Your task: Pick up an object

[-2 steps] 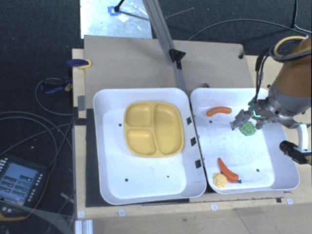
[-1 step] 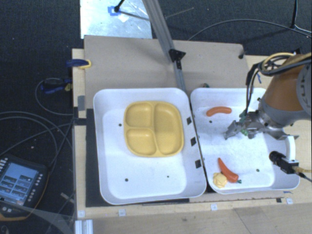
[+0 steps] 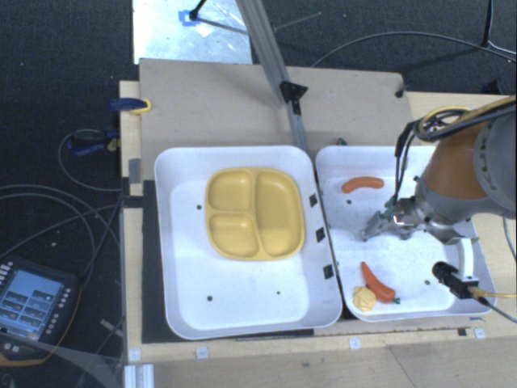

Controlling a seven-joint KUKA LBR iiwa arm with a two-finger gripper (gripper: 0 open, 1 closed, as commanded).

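— So, what does the bench look like?

— Tan board top (image 3: 242, 103), with two shallow white bins side by side. The left bin (image 3: 182, 297) holds a yellow divided plate (image 3: 254, 212). The right bin (image 3: 355, 168) has a sausage (image 3: 363, 184) near its far side, and a carrot (image 3: 377, 282) with a pale yellow lump (image 3: 364, 298) touching it at the near edge.

— And the arm?

— It reaches in from the right; the gripper (image 3: 378, 226) hangs low over the right bin's middle, between sausage and carrot. I cannot tell how far it is open, and nothing shows between its tips.

— The room?

— Dark carpet (image 3: 65, 55), loose cables (image 3: 81, 184), a handheld control screen (image 3: 28, 297) at lower left, a metal pole (image 3: 266, 39) slanting over the bench.
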